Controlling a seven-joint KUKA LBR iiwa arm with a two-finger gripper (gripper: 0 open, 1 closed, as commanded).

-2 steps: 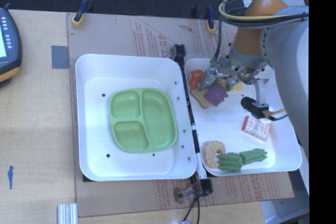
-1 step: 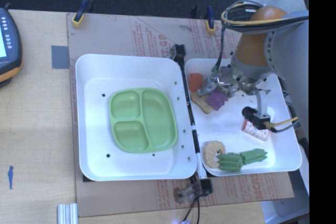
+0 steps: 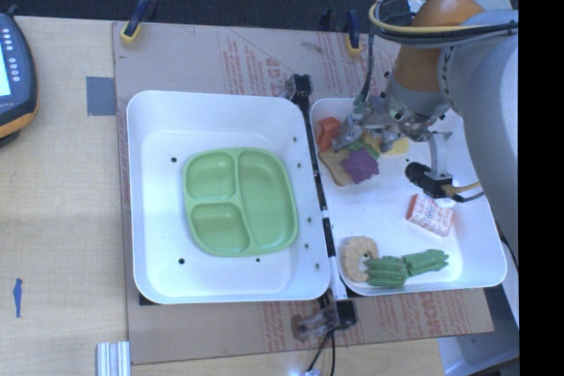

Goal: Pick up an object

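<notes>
Step in hand: you are at the reach, I judge; the gripper (image 3: 368, 126) is low over the back of the right bin (image 3: 476, 264), above a small heap of toys.
Pincer: you cannot tell from this slant whether it is open or closed, and nothing shows as held.
Nearest target: a purple toy (image 3: 359, 164) lies just under the tool, on a tan piece (image 3: 336, 171), with an orange piece (image 3: 328, 132) beside it at the bin's left wall.
Other choices: a red-and-white packet (image 3: 430, 215) sits mid-bin; a green toy (image 3: 404, 267) and a pale round one (image 3: 357, 253) lie at the front edge, touching.
Left bin: the left bin (image 3: 150, 189) bears a green divided plate (image 3: 240, 201), well apart from the arm.
Next move: you likely need a straight descent onto the purple toy, then a firm close and lift.
Risk: the heap is crowded, so a neighbour may get nudged or pinched along.
</notes>
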